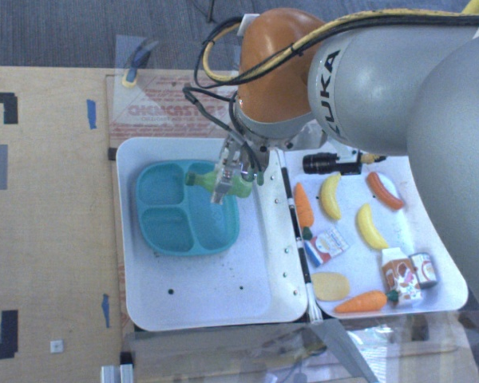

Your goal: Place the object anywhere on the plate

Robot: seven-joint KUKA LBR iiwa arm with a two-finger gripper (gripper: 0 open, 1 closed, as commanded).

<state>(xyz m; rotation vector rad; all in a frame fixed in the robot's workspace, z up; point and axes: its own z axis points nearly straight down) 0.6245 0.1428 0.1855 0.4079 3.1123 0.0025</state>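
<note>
The green object [238,185] sits between the fingers of the gripper [227,183], which are clamped on it, just above the right upper corner of the blue plate [176,222]. The plate has three compartments and lies in the left bin [144,294]. To do this step well, the arm should probably go a little more to the left and lower before it lets go, so the object does not roll over the rim

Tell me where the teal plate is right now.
The teal plate lies in the left white bin, toward its upper half, with the gripper over the plate's upper right corner.
</note>
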